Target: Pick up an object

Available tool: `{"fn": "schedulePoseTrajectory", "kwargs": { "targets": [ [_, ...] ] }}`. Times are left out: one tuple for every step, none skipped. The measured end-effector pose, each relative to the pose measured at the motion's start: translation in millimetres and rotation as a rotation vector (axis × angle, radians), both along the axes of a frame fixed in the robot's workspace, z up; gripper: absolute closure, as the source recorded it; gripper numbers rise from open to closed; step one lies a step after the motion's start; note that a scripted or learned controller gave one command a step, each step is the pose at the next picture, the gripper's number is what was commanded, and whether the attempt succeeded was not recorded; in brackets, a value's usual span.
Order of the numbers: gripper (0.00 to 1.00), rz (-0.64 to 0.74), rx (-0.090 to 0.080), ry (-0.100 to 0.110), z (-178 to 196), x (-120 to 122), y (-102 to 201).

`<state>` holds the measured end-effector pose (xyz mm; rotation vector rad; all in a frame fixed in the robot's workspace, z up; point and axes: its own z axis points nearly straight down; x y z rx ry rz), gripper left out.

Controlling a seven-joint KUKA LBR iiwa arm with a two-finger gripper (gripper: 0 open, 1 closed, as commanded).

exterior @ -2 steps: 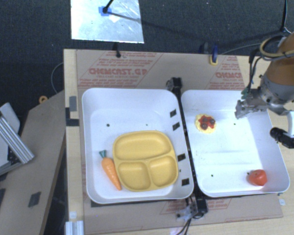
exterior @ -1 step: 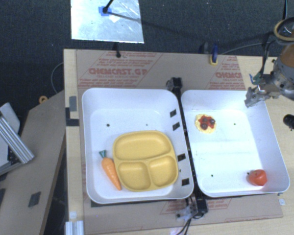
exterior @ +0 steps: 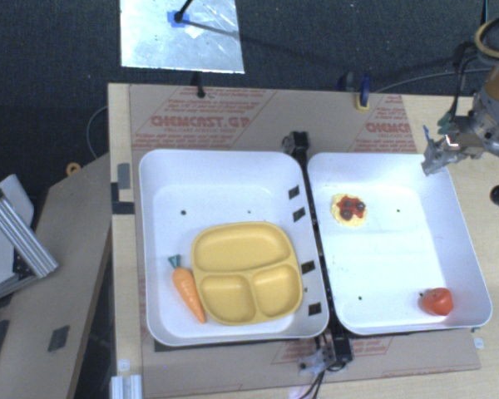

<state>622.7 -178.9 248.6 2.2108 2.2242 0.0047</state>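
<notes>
1. A yellow divided plate with three compartments, smooth and rounded at the corners, lies in the left white bin, with a plastic carrot touching its left edge.
2. In the right bin, a small flat pizza-like round with red toppings lies near the far left corner; a glossy red tomato sits well apart at the near right corner.
3. The pincer hangs above the right bin's far right rim, clear of every object; whether it is released or clenched cannot be told.
4. The bins rest on printed cardboard covering the pale desk; a crinkled silver sheet lies beyond on dark carpet.
</notes>
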Motion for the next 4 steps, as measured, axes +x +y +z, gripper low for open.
{"fn": "schedulePoseTrajectory", "kwargs": {
  "targets": [
    [1.0,0.004,0.003,0.005,-6.1,-3.2,63.6],
    [1.0,0.003,0.003,0.006,-16.5,-12.7,114.6],
    [1.0,0.005,0.004,0.004,-11.6,-11.4,177.2],
    [1.0,0.005,0.004,0.004,-5.7,-9.1,234.0]
  ]
}}
